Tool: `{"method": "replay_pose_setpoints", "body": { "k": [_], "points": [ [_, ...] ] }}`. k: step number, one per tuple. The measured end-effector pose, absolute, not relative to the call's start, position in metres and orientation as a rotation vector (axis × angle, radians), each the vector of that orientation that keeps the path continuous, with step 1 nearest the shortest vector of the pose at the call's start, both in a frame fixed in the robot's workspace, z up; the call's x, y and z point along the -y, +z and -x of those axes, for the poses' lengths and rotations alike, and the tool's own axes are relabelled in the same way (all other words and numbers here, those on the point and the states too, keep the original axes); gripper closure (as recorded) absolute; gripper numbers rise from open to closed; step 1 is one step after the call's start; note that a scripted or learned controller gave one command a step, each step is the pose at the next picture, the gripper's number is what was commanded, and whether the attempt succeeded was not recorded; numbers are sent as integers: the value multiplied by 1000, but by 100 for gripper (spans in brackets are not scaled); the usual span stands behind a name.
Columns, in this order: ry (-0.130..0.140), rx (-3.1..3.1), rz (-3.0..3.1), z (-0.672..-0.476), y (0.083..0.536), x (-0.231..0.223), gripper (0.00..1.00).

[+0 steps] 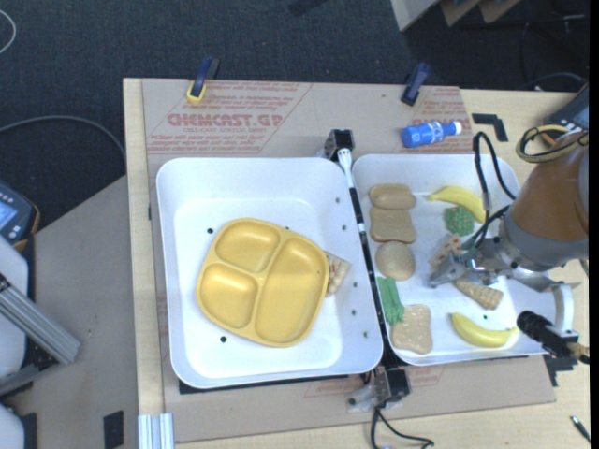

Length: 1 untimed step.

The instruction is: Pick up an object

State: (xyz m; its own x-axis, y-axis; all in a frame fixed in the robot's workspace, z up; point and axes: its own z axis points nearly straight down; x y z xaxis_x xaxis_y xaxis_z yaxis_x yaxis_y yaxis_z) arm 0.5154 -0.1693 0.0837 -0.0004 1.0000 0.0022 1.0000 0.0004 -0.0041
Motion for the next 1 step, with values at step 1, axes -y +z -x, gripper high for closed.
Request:
{"method": "replay_pose_setpoints", "body": {
  "k": [1],
  "points": [
    [0,2219,2222,-516,95,170,100]
  ]
}}
